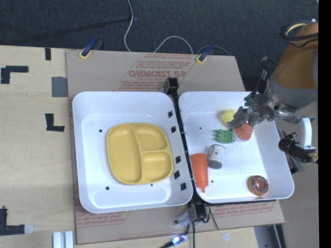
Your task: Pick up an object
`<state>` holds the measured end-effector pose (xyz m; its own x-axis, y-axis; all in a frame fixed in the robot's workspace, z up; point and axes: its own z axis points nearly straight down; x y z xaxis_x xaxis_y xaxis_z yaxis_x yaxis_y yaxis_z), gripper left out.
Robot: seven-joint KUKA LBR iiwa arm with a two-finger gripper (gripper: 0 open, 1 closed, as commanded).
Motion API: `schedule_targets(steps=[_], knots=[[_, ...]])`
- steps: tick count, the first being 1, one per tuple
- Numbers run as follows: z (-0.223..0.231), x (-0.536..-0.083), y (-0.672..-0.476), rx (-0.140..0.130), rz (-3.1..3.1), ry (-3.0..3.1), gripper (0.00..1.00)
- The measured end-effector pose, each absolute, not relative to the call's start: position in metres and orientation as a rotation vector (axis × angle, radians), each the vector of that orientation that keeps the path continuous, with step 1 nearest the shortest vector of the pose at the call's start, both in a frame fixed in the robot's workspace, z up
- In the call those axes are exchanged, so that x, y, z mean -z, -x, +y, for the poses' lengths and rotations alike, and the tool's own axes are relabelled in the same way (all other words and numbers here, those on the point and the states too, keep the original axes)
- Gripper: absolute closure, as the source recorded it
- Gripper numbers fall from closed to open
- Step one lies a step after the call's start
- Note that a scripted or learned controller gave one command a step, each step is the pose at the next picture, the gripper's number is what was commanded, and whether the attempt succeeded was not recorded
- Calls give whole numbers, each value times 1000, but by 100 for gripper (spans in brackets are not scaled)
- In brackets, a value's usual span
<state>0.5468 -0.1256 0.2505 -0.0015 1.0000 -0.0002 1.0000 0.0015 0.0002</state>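
Observation:
My gripper (242, 121) hangs over the upper right of the right bin (269, 154), reaching in from the right. A small red round object (243, 133) lies directly at its tip, touching or just under it. A yellow object (227, 116) sits just left of the gripper. A green leafy piece (224, 136) lies below that one. Lower in the bin are a small grey-and-white cup (215, 156) on its side, an orange bottle (199, 172) along the left wall and a brown doughnut (257, 185) in the bottom right corner.
The left bin (88, 138) holds a yellow divided plate (139, 153). Both bins rest on a cardboard sheet (155, 74) held by blue and yellow clamps (205, 52). A white cable (155, 45) loops behind.

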Motion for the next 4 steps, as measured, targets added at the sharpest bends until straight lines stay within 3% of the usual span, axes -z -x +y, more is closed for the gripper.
schedule_targets(steps=[1, 4], knots=[[-73, -241, -546, 2, 2229, -2217, 100], [74, -208, -573, 3, 2227, -2218, 100]])
